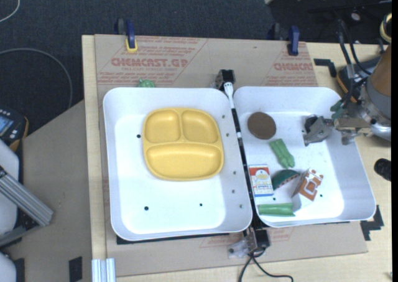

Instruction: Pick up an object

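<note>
The gripper (pixel 316 130) is hovering in the right bin (pixel 357 178), near its far right edge, with its fingers standing apart and nothing between them. No object is being carried, so the pick is judged not yet made. Candidates are lying on the bin floor: a brown disc (pixel 262 125) toward the far left, a green pepper (pixel 282 152) mid-bin, a small carton (pixel 260 180) and a red-and-white box (pixel 310 185) nearer the front edge. The left bin (pixel 124 169) is bearing a yellow divided plate (pixel 183 143).
</note>
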Robot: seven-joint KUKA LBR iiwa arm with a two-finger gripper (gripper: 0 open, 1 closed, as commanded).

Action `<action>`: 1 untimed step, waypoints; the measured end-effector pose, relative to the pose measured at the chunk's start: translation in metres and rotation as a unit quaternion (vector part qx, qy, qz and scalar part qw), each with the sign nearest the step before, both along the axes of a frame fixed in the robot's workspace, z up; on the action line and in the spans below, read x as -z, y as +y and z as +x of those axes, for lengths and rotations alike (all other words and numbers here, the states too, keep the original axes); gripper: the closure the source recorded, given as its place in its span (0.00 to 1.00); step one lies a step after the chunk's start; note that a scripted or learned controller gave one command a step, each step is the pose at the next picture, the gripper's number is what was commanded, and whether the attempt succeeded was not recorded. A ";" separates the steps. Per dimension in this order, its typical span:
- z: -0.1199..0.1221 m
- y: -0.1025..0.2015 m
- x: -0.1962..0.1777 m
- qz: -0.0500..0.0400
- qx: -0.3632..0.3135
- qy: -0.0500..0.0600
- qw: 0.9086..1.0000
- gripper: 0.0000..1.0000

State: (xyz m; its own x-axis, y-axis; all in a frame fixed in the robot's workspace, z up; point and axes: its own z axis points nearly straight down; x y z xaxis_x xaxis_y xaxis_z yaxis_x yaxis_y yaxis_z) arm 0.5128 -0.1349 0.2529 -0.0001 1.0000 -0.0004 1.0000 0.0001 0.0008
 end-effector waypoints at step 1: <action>-0.018 0.062 -0.111 0.001 -0.004 -0.007 1.000 0.00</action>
